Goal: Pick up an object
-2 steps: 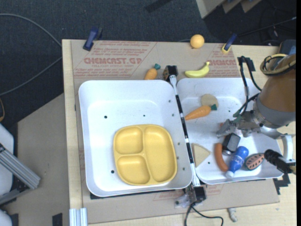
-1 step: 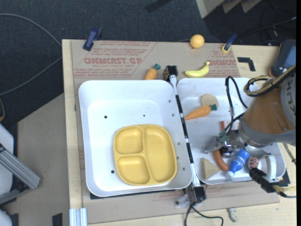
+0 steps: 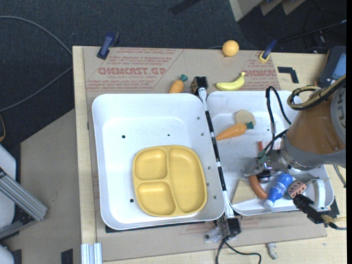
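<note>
– Where the arm comes in from the right, what does the gripper (image 3: 264,166) end look like?

– Low over the right bin (image 3: 220,104), near its front half. Dark cluster of parts and wires at the tip. Whether it is clenched or released, cannot tell; too small and shadowed. Nothing visibly grasped.

– Closest things to it?

– Red-brown sausage (image 3: 257,187), just in front of the tip, lying at a slant on the bin floor. Touching the tip or only close beside it, cannot tell. Next to the sausage, on its right, a blue bottle (image 3: 279,187) with a white cap, lying tilted. A small brown item past the bottle, partly under the arm; not identifiable.

– Farther back in that bin?

– Orange carrot (image 3: 234,131) with a green top, lying flat, well apart from the tip. Behind it a round tan disc (image 3: 243,117), near the carrot's green end.

– Arm itself?

– Grey wrist with the orange band (image 3: 313,133) above it, black cable looping over the bin's right side.

– Left bin (image 3: 110,147)?

– Holds a yellow divided plate (image 3: 169,179), three compartments, toward the front.

– Outside the bins?

– On the brown board (image 3: 137,67) behind them: a yellow banana (image 3: 231,82) by the right bin's back rim, a second small carrot (image 3: 177,86) near the gap between bins, an orange ball (image 3: 231,48) at the board's far edge. Blue clamp (image 3: 107,45) at the far left corner, another farther right.
</note>
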`<state>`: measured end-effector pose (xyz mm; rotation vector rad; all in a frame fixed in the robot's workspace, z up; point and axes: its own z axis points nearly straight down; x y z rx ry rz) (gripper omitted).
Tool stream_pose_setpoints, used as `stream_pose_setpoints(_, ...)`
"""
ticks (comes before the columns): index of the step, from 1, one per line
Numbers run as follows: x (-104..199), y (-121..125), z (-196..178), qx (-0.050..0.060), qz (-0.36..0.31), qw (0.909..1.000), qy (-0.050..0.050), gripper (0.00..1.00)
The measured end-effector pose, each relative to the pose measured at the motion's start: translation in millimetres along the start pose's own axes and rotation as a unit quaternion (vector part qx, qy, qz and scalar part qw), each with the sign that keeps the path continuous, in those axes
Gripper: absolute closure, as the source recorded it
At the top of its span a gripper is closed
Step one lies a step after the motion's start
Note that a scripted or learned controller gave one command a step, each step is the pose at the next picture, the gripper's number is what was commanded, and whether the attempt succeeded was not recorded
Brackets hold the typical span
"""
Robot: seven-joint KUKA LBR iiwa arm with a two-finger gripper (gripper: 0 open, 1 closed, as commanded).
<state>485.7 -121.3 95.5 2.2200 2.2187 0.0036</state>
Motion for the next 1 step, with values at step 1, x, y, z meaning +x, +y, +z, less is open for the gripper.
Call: stream_pose_setpoints(1, 55.0, 50.4, -89.5, 0.001, -0.001, 1.0000, 0.000, 1.00)
